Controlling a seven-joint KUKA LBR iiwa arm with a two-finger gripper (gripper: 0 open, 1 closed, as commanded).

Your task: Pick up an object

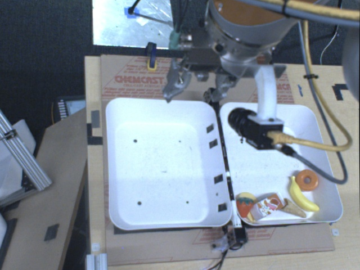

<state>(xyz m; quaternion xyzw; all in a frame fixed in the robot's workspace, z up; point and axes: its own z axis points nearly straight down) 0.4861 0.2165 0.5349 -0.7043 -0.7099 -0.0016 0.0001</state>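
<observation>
The arm's jaws hang released above the bins' far rims (banana lies in the right bin)

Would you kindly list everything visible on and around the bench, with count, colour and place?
Left bin: one, white, left half of the bench.
Right bin: one, white, right half, touching the left bin.
Banana: one, yellow, near right corner of the right bin.
Orange round toy: one, orange, just behind the banana.
Small packet: one, white and red, at the right bin's near wall.
Orange-red toy: one, left of the packet.
Cardboard sheet: one, brown, red print, under the bins.
Gripper: one, grey metal, above the bins' far edge.
Arm: one, grey with orange band.
</observation>
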